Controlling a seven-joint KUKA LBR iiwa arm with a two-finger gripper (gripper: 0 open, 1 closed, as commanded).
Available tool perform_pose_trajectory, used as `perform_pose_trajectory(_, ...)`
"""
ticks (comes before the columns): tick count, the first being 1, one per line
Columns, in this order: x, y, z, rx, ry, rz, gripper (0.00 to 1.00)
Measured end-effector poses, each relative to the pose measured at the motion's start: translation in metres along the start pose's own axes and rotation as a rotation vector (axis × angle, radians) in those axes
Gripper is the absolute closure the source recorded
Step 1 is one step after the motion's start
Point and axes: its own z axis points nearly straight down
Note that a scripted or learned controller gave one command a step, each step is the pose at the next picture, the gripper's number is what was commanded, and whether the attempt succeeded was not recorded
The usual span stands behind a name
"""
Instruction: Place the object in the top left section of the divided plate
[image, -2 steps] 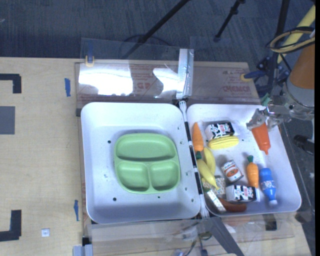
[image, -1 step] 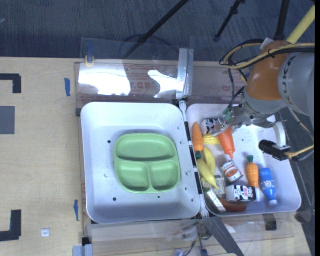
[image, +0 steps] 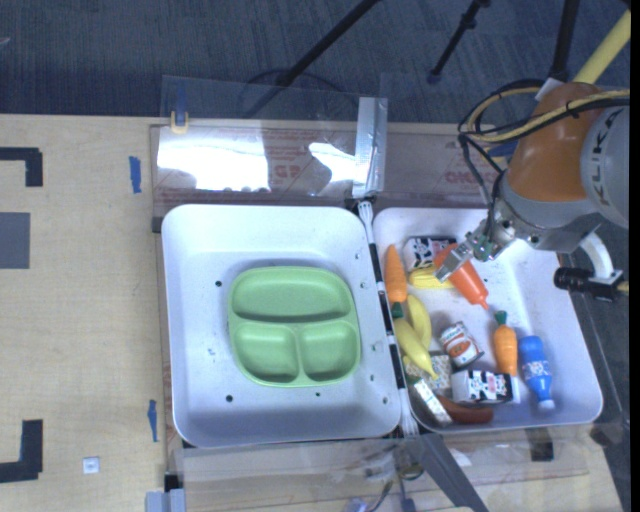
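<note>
The green divided plate (image: 293, 325) lies in the left bin (image: 190, 300), with one wide section at the far side and two smaller ones at the near side; all three hold nothing. My gripper (image: 458, 260) hangs low over the far part of the right bin (image: 580, 380). It sits just above an orange carrot-like toy (image: 472, 286) and beside a black-and-white carton (image: 427, 250). Whether it touches either of them cannot be made out.
The right bin also holds a carrot (image: 396, 275) by the divider, yellow bananas (image: 415, 338), a small can (image: 460, 346), another carrot (image: 506, 346), a blue bottle (image: 537, 371) and a second cow-pattern carton (image: 483, 387). A clear panel stands behind the left bin.
</note>
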Motion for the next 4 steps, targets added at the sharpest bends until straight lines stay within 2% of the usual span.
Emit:
perform_pose_trajectory(1,0.087,0.022,-0.053,0.013,0.010,-0.111,1.00)
perform_pose_trajectory(2,0.152,0.086,-0.111,0.012,0.009,-0.184,1.00)
perform_pose_trajectory(3,0.222,0.042,-0.090,0.015,0.011,-0.182,1.00)
perform_pose_trajectory(4,0.221,0.042,-0.091,0.015,0.011,-0.181,0.00)
